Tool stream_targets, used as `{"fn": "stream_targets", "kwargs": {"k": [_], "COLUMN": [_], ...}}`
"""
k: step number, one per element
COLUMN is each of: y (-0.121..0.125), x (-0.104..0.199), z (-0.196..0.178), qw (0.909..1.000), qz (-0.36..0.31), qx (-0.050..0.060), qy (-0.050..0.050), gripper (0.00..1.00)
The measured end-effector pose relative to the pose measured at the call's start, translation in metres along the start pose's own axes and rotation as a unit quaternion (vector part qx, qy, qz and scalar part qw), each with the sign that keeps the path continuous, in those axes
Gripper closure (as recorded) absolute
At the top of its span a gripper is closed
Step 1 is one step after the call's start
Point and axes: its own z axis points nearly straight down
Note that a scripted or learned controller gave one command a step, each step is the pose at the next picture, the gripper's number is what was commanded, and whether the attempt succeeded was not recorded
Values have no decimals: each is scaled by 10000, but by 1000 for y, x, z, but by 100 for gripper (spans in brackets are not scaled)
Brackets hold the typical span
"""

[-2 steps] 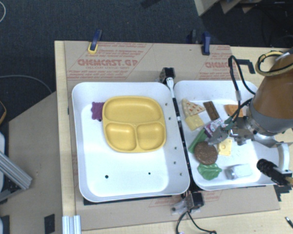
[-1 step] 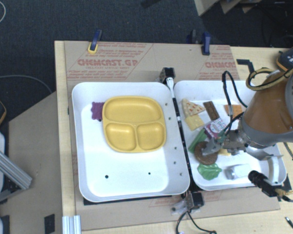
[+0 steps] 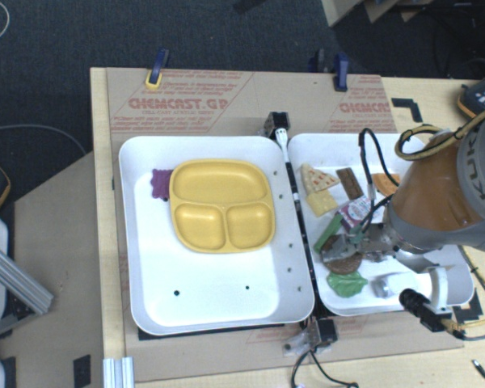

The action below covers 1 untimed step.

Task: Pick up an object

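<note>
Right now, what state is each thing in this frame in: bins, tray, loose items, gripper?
Left bin: holds the tray and the purple item.
Yellow tray: upright, its three compartments bare.
Purple item: lying against the tray's left edge.
Right bin: holds a clutter of small items.
Cheese wedge: lying flat, untouched.
Green item: lying loose.
Gripper: down among the clutter, grip unclear.
</note>
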Motion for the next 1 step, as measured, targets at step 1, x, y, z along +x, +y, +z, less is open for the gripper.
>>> {"fn": "stream_targets", "kwargs": {"k": [1], "y": [3], "x": [-2], "z": [-13], "qw": [10000], "qz": [7], "qx": [-72], "qy": [-37], "gripper": [100]}}
